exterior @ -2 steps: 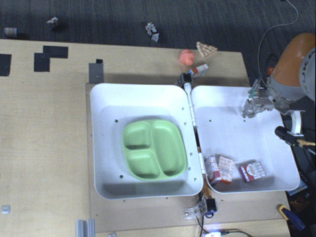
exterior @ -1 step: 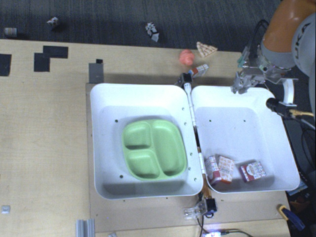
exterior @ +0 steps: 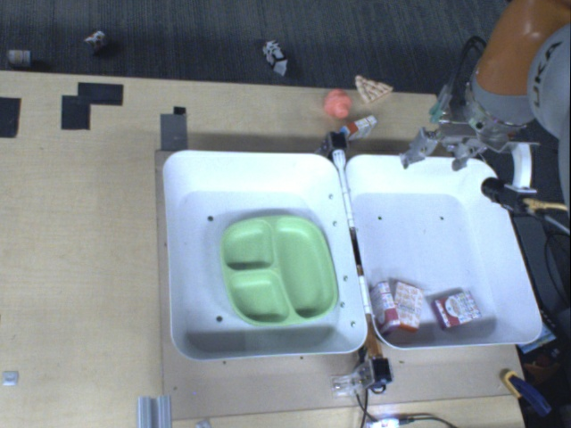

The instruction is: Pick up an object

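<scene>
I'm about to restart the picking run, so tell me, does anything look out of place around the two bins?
Yes. Several small things lie outside the bins: a pink ball, a wedge-shaped piece and a small tube on the bench behind them, plus bits of litter on the dark floor beyond. The green divided plate sits slightly askew.

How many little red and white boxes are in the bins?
2, both in the right white bin, by its near wall: one small red and white carton at the near left corner, the other red and white carton just right of it.
</scene>
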Controlling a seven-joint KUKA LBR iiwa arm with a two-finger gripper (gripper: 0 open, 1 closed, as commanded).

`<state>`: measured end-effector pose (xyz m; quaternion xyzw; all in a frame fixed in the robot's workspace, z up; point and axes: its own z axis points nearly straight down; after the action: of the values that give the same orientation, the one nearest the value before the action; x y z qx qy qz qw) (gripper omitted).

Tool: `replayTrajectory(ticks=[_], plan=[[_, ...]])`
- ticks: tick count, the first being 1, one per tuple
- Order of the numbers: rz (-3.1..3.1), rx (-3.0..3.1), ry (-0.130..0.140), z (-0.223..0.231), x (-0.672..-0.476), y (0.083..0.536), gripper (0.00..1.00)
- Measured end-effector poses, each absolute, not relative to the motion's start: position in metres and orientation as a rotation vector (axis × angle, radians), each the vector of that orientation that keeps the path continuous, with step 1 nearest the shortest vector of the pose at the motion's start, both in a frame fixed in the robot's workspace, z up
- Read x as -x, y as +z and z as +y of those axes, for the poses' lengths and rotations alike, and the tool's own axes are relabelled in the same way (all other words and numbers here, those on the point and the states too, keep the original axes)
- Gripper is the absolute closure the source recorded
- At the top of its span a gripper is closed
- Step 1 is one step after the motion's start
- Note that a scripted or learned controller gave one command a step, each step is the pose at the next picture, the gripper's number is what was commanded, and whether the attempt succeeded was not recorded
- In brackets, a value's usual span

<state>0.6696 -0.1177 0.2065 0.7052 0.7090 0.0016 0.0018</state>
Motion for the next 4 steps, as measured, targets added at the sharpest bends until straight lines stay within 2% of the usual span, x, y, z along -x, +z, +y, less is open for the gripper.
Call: replayTrajectory(ticks=[1,2,3,4], plan=[[2.228,-2.214,0.002,-0.092,-0.669,0.127,0.0],[2.221,-2.216,0.005,-0.105,-0.615,0.086,0.0],[2.218,-2.216,0.008,-0.097,-0.503,0.087,0.0],[2.216,-2.211,0.015,-0.096,-0.505,0.099,1.0]])
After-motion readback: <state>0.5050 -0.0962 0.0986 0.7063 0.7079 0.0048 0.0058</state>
